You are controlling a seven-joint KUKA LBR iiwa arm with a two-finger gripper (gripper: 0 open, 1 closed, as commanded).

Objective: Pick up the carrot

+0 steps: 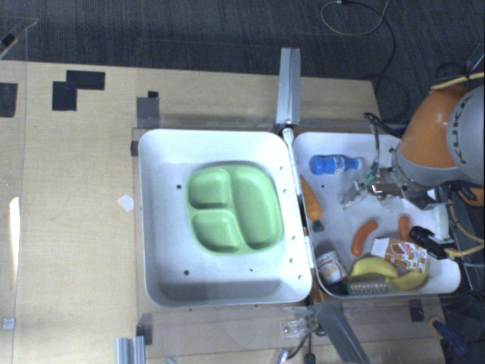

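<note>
The carrot point(309, 197) is a slim orange taper with a green stub at its near end. It lies along the left wall of the right bin point(447, 283). My gripper point(358, 189) hovers over the middle of that bin, right of the carrot and just below a blue bottle point(333, 164). It stands open with nothing between its fingers. The grey arm with its orange band point(428, 139) reaches in from the right.
In the right bin, an orange sausage point(364, 237), a smaller orange piece point(404, 226), a banana point(386, 271), a tin can point(329, 265) and a small carton point(405, 255) crowd the near side. The left bin point(163, 279) holds a green divided plate point(233, 207).
</note>
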